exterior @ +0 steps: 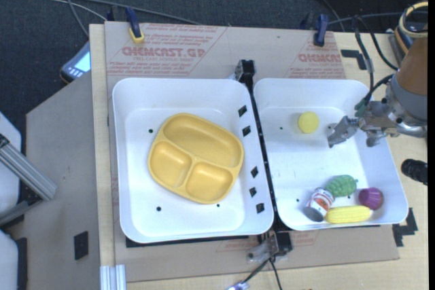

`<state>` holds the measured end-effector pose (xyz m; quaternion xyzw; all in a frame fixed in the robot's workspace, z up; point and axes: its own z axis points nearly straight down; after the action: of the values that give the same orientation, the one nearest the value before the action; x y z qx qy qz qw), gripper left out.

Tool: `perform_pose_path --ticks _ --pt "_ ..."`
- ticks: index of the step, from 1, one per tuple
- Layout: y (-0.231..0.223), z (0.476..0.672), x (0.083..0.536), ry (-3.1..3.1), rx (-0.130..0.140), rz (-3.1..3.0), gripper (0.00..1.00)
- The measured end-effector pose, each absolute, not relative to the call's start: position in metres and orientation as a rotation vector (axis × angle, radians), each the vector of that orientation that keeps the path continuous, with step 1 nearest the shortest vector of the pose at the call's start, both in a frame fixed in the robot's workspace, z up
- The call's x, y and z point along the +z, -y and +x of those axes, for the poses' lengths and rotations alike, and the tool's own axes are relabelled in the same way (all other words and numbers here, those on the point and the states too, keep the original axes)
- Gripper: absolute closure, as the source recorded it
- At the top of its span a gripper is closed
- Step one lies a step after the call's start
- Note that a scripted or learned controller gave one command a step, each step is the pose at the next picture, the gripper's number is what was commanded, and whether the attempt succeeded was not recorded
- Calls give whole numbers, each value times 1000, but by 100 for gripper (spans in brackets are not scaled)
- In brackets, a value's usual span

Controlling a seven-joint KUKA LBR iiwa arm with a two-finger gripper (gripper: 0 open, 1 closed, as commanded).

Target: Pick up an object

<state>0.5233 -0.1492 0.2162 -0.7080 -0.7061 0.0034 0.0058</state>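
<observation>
White right bin [380,166] lies under the end effector [355,133], spread and holding nothing.

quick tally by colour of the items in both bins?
Yellow: 3, namely the yellow divided plastic plate, small yellow ball, yellow toy corn cob
Green: 1, the green bumpy toy vegetable
Purple: 1, the purple round toy
Red and white: 1, the small can
Total: 6
</observation>
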Motion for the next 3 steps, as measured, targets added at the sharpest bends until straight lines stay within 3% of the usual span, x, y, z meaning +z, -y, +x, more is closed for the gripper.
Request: perform_pose_path --ticks 1,3 --pt "149 526 222 2220 1 -2220 0" --pt "156 519 116 2216 3 -2218 0"
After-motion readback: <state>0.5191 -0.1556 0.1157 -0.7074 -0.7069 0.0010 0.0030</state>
